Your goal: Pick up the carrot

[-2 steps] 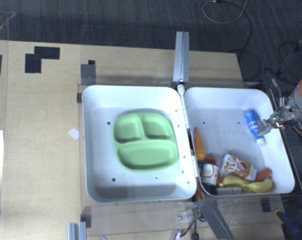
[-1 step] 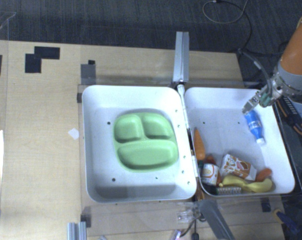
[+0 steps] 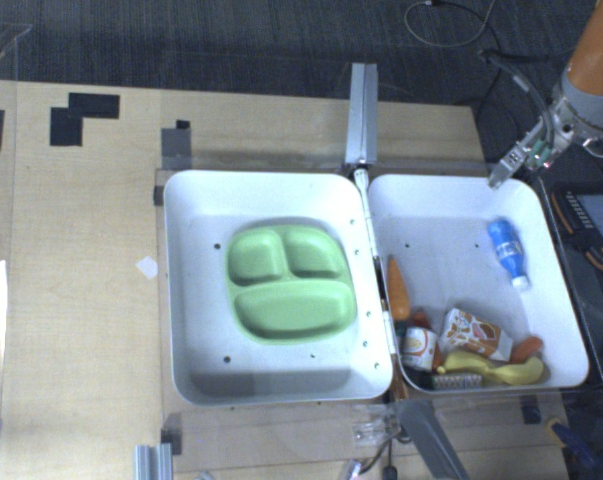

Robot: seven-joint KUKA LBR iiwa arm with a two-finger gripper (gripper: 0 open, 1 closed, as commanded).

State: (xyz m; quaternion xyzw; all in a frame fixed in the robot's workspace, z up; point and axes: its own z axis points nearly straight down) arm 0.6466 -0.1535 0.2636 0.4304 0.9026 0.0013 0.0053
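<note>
The carrot (image 3: 397, 288) is a slim orange piece lying lengthwise against the left wall of the right bin (image 3: 451, 203), just above a small can. My gripper (image 3: 500, 174) hangs over the far right corner of that bin, well away from the carrot and up to its right. Nothing shows between it and the bin floor. The orange band of the arm is at the top right corner of the view.
A blue bottle (image 3: 506, 251) lies in the right bin below the gripper. A can (image 3: 416, 346), a snack packet (image 3: 473, 335), a banana (image 3: 493, 373) and a reddish sausage-like item (image 3: 527, 348) crowd the near corner. The left bin (image 3: 196, 268) holds a green divided plate (image 3: 289, 281).
</note>
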